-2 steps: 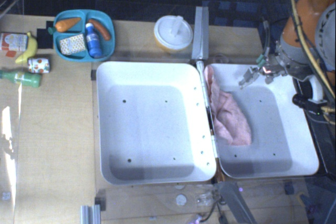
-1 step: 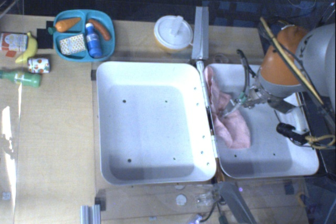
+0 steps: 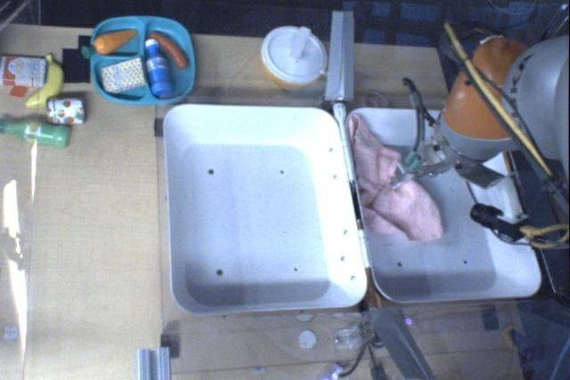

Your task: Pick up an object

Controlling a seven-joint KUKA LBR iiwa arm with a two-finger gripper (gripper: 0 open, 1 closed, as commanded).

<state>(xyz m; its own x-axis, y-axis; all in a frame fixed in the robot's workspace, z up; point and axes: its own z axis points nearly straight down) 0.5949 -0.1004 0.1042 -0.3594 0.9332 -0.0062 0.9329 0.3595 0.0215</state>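
Since the pink cloth (image 3: 392,187) lies crumpled at the left of the right bin (image 3: 463,280), right of frame centre, we judge it soft, light, best pinched at a raised fold. Our gripper (image 3: 408,166) touches its upper edge; its opening we cannot tell.

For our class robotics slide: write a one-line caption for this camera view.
KUKA arm's gripper reaches down to a crumpled pink cloth in the right bin, beside the left bin.
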